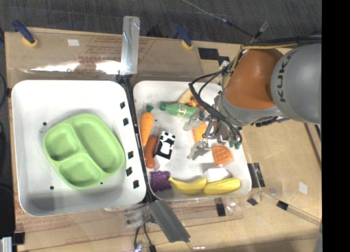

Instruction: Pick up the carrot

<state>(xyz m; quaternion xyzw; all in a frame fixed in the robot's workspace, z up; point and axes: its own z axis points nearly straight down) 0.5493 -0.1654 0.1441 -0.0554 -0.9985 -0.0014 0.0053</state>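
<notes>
I'm seeing the carrot point(146, 127) lying along the left wall of the right bin point(164, 88), well apart from the gripper point(200, 148), which is hovering mid-bin with its fingers spread open and gripping nothing. Sharing that bin are a green bottle point(178, 109), a banana point(187, 185), a corn cob point(222, 186) and a purple piece point(160, 179). The left bin point(27, 103) is holding a green divided plate point(83, 150).
</notes>
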